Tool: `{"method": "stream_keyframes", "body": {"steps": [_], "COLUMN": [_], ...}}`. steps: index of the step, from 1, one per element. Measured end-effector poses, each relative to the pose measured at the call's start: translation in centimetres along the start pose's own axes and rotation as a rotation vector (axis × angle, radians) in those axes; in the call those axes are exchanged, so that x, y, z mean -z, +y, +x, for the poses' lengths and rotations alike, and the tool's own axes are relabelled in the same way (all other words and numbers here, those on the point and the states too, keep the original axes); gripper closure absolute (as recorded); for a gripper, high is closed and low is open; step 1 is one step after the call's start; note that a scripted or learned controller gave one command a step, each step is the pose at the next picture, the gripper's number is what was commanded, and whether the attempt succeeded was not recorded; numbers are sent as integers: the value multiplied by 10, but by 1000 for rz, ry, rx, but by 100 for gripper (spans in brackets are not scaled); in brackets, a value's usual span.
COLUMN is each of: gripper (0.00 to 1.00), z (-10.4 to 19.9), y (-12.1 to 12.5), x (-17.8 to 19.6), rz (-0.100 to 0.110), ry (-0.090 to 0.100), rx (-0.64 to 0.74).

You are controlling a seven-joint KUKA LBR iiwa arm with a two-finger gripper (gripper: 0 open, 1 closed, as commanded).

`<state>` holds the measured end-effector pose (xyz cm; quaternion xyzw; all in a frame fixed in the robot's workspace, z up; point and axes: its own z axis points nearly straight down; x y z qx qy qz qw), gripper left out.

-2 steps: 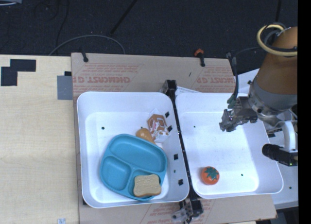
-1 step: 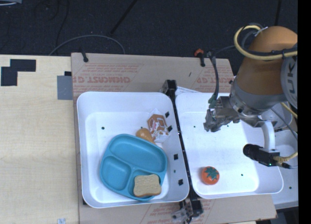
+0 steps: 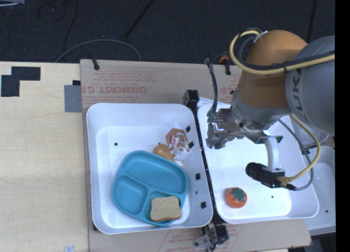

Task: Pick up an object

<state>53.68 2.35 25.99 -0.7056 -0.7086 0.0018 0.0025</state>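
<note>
- bench [image 3: 38, 152]: pale wood, takes up the left of the view. Black tape patch and a grey patch near its top left.
- cardboard [image 3: 136, 81]: printed sheet lying on the bench under both bins, sticking out behind and in front of them.
- arm [image 3: 273, 81]: comes in from the right, orange band on top, wrist pointing down over the right bin.
- left bin [image 3: 101, 136]: white and shallow, holds four of the loose things.
- right bin [image 3: 273, 206]: white, sits just beside the left bin. A black strip [image 3: 199, 152] runs along the seam between them.
- tray [image 3: 142, 182]: blue with compartments, flat on the floor of the left bin, in its near half.
- pincer [image 3: 216, 132]: over the far-left part of the right bin, close to the shared wall. Can't tell whether it is open or closed, or whether it touches the floor.
- slice [image 3: 165, 209]: tan, bread-like, lying in the tray's near-right compartment.
- packet [image 3: 178, 140]: small, red and white, in the left bin behind the tray and near the shared wall.
- tomato [image 3: 236, 197]: red-orange with a green top, alone on the right bin floor near its front-left corner, well apart from the pincer.
- lump [image 3: 162, 151]: small, orange-brown, between packet and tray, touching or just beside both.
</note>
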Motion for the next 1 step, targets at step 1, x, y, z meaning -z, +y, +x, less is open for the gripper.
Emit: {"method": "stream_keyframes", "body": {"steps": [1], "gripper": [100], "z": [57], "y": [17], "x": [-15], "rz": [-2], "ry": [-1], "rx": [0]}}
